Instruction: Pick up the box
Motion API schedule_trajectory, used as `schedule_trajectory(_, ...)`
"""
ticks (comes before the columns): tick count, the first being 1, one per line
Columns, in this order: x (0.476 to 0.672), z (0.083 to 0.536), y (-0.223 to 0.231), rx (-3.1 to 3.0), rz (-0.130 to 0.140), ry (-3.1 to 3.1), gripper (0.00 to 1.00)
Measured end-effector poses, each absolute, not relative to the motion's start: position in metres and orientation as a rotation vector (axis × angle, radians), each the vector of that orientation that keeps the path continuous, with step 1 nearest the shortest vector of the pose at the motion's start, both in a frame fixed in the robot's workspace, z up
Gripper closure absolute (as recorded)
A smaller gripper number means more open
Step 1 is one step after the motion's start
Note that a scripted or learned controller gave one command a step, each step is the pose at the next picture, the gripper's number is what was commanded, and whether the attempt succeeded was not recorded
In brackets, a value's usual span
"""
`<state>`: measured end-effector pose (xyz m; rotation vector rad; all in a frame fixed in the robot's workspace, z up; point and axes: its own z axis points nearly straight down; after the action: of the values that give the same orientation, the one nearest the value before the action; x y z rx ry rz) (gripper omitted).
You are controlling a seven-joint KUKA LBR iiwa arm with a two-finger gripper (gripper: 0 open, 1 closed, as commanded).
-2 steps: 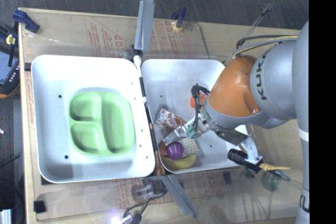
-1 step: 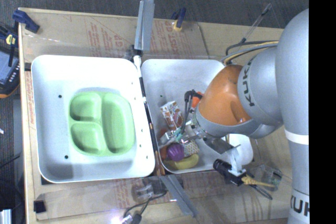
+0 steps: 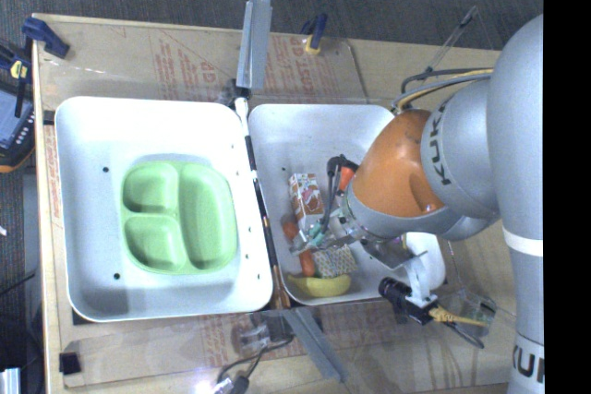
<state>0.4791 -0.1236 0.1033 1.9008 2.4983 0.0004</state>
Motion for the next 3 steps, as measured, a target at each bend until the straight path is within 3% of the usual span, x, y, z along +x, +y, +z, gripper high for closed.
schedule_trajectory(1, 0.480, 0.233, -0.123, 1.753, 0.000, 2.606, 1.00)
schedule_trajectory(2, 0.480, 0.233, -0.123, 1.753, 0.000, 2.606, 0.00)
schedule_trajectory(3, 0.480, 0.097, -0.132, 1.766, 0.003, 2.584, 0.00)
